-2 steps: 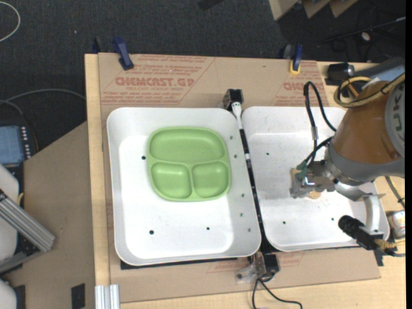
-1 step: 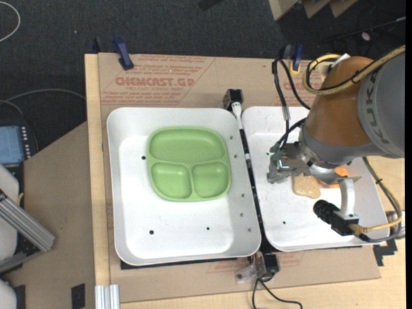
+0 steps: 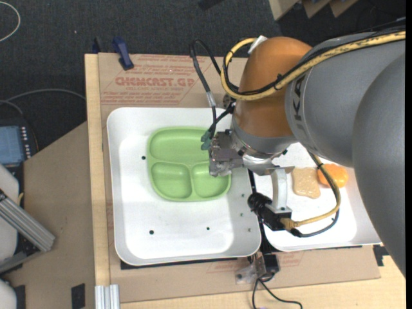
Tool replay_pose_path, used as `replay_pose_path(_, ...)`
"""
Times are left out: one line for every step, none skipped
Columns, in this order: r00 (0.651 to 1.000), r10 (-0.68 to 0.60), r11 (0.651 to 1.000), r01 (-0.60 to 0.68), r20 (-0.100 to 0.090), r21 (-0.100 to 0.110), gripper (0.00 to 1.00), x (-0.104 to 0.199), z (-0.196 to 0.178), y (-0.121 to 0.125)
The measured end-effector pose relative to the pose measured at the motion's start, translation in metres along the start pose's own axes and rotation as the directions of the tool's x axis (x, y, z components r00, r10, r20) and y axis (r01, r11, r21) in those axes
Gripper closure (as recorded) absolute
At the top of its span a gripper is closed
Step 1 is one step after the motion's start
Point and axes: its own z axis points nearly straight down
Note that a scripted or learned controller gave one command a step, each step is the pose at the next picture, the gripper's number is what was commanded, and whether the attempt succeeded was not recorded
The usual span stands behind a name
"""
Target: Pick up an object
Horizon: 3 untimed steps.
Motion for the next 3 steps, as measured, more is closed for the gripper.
replay_pose_path(1.0,0.013,1.0,-0.013,0.002,-0.009,1.0,-0.001,-0.129,-0.031)
replay_pose_path(1.0,0.014,1.0,-0.014,0.002,-0.013,1.0,0.01,-0.255,-0.03)
replay_pose_path(1.0,0.019,1.0,-0.019,0.009,0.012,1.0,0.007,-0.193,-0.032)
